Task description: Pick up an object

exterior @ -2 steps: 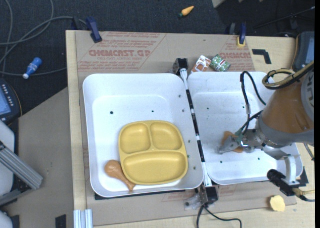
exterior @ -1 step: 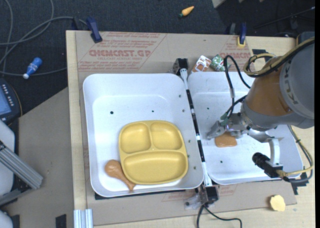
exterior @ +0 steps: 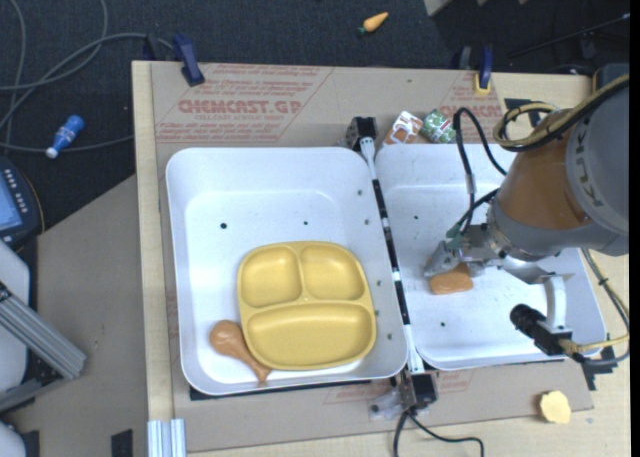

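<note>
The thing to grab was a small orange lump (exterior: 451, 283), kind of a flattened oblong, like a bit of toy food, lying on the floor of the right bin (exterior: 480, 345) near its middle. The gripper (exterior: 447, 263) was down in that bin right above it, hanging off the grey arm (exterior: 575, 195) with the orange band, and the lump sat just under and a touch to the right of the fingertips, close enough that they looked like they touched. Couldn't tell whether the fingers were spread or pinched, they were too small and dark against the wrist, and I couldn't see the lump between them. Over in the left bin (exterior: 200, 195) sat a yellow divided plate (exterior: 305, 305) with an orange drumstick (exterior: 236, 345) tucked against its lower left edge.
</note>
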